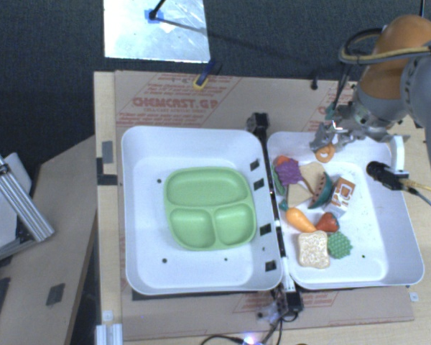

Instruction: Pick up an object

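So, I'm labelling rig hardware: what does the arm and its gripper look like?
The arm is grey with a rounded orange section above the wrist and a dark cable looping beside it. The gripper is small, metallic silver-grey.
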Available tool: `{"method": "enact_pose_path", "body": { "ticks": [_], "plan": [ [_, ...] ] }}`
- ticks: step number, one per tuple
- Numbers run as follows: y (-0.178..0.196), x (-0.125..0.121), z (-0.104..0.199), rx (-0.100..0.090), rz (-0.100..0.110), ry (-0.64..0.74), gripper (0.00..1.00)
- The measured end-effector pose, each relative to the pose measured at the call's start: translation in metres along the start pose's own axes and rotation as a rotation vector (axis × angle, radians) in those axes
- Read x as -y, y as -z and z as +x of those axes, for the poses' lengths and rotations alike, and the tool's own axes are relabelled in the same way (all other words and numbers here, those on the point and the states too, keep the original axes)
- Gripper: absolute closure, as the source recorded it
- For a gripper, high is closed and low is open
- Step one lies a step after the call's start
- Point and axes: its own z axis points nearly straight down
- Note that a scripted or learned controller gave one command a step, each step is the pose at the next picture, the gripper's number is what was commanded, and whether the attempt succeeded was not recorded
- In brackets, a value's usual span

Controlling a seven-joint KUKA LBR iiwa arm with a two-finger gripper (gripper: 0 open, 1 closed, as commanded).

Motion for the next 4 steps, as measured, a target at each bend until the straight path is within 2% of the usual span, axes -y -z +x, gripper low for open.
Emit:
{"method": "enact_pose_path", "body": {
  "ticks": [1, 3, 4],
  "plan": [
    [0.055, -0.002, 0.0, 0.0, 0.0, 0.0, 1.0],
    [0.069, 0.031, 0.094, -0.002, 0.007, 0.003, 1.0],
    [0.067, 0.034, 0.101, -0.002, 0.008, 0.001, 1.0]
  ]
}}
